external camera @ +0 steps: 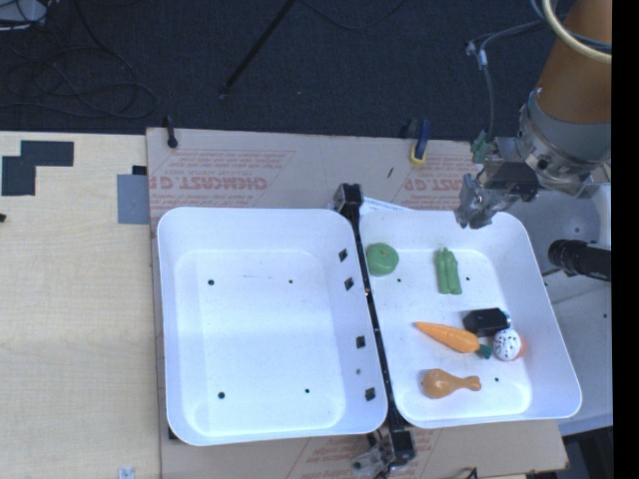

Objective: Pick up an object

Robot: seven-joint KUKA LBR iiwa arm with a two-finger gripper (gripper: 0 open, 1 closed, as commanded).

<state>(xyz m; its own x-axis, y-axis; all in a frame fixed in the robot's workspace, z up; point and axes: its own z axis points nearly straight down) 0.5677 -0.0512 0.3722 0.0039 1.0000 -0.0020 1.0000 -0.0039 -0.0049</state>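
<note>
**Operator:** White plastic, two shallow bins side by side on a cardboard sheet. Reading left to right: the left bin (180,267) carries nothing I would target. A black divider (361,297) joins its right edge to the right bin (554,367), which carries all the candidates.

**Supervisor:** List the candidates.

**Operator:** Near the right bin's far left corner, a green round piece (381,258), just beside the divider. Next, a green upright-lying stick (447,270) near the far edge. Toward the middle, an orange carrot (448,337) lying at a slant, its tip close to a small black block (485,319) and a white spotted ball (507,345); those three crowd together. Near the near edge, a tan drumstick-shaped toy (447,383) lies apart from the others.

**Supervisor:** End effector?

**Operator:** The gripper (477,213) hangs above the right bin's far edge, toward its right corner. I see nothing held in it. I cannot tell how far apart it stands, as the dark parts merge from this angle.

**Supervisor:** Why there?

**Operator:** My judgement: it is staged above the bin's contents, with no descent begun. The drumstick toy or the green stick looks the safer pick, since each has free space around it. The carrot cluster risks a nudge against its neighbours.
</note>
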